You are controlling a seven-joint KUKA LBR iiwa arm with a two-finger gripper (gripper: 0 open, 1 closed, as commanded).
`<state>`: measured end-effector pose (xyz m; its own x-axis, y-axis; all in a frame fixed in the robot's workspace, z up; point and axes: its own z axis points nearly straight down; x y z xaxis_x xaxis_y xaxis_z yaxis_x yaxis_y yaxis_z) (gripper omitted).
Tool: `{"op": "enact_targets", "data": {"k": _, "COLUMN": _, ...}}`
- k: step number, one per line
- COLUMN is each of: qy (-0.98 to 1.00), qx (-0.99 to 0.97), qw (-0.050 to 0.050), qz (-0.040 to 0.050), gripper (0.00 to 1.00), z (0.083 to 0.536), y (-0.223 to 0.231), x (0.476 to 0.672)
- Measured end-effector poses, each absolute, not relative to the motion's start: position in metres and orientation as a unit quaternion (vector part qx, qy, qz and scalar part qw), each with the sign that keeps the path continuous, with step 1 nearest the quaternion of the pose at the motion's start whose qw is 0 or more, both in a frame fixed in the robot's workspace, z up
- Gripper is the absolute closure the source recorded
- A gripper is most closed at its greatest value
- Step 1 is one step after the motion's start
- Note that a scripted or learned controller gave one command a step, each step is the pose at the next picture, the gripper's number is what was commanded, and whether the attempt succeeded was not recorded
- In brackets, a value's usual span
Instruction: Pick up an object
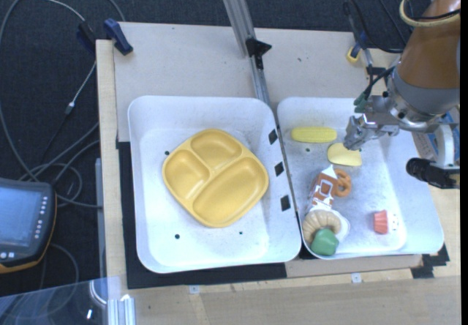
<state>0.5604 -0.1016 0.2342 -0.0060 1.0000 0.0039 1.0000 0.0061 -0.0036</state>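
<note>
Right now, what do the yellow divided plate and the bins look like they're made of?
The yellow divided plate looks like molded plastic, probably: uniform color, soft sheen, rounded compartment ridges. The left bin and the right bin look like thin white plastic, matte and faintly speckled, with rounded, formed rims. The look alone can't confirm either.

Gripper [356, 137] lowered, arm reaching (from right).
</note>
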Motion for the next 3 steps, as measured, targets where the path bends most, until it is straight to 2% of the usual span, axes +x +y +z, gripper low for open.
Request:
{"op": "enact_targets", "data": {"k": 2, "qy": -0.71, "qx": -0.704, "qw": 0.003, "qz": 0.0, "gripper": 1.0, "z": 0.222, "y": 0.015, "x": 0.552}}
{"op": "enact_targets", "data": {"k": 3, "qy": -0.709, "qx": -0.705, "qw": 0.002, "qz": -0.0008, "gripper": 1.0, "z": 0.225, "y": 0.06, "x": 0.548}}
